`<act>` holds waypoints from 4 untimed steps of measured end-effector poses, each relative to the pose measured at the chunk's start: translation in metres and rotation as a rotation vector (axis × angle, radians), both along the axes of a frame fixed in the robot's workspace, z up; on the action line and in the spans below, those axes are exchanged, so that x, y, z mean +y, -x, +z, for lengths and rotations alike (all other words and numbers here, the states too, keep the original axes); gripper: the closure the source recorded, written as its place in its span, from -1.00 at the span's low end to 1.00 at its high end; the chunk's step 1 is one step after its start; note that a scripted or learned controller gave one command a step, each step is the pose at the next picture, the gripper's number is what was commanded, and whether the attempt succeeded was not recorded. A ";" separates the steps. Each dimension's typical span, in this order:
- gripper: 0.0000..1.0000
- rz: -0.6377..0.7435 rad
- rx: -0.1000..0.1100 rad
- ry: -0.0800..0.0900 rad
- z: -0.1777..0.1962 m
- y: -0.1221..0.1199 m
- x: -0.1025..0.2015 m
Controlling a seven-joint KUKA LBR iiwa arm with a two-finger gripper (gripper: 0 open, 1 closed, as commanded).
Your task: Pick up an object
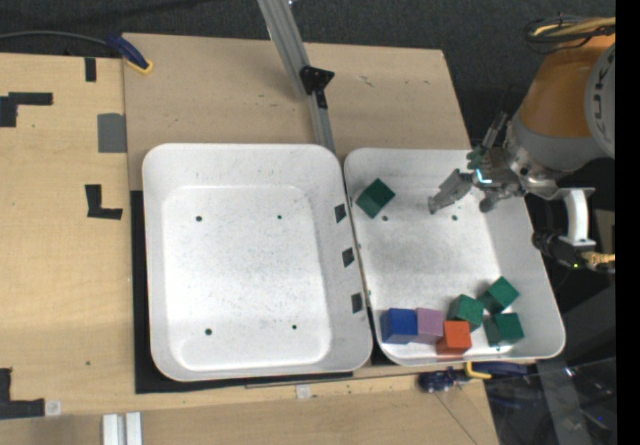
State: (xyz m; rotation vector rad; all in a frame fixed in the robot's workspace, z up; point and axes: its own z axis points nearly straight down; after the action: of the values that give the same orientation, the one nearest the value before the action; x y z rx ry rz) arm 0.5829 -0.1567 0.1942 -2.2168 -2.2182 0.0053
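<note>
Green block (375,198), pincer (447,195) beside, apart

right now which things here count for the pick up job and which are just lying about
For the job: pincer, lone green block, cluster of blocks, right bin.

Lying about: left bin, blue clamp, metal pole.

You see white bins (250,158), green blocks (375,198), one blue (400,324), one lilac (430,322), one orange (456,336).

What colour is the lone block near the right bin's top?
Green block, seen in the camera view.
</note>
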 end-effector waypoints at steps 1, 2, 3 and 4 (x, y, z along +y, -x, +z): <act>-1.00 0.001 -0.005 0.001 0.003 -0.001 0.000; -1.00 0.000 0.001 0.002 -0.059 -0.001 -0.007; -1.00 0.001 -0.001 0.002 -0.105 0.000 -0.006; 1.00 0.003 -0.003 0.001 -0.093 -0.001 -0.005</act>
State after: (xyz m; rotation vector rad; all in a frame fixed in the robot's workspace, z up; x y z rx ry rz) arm 0.5835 -0.1618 0.1012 -2.2162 -2.2233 0.0030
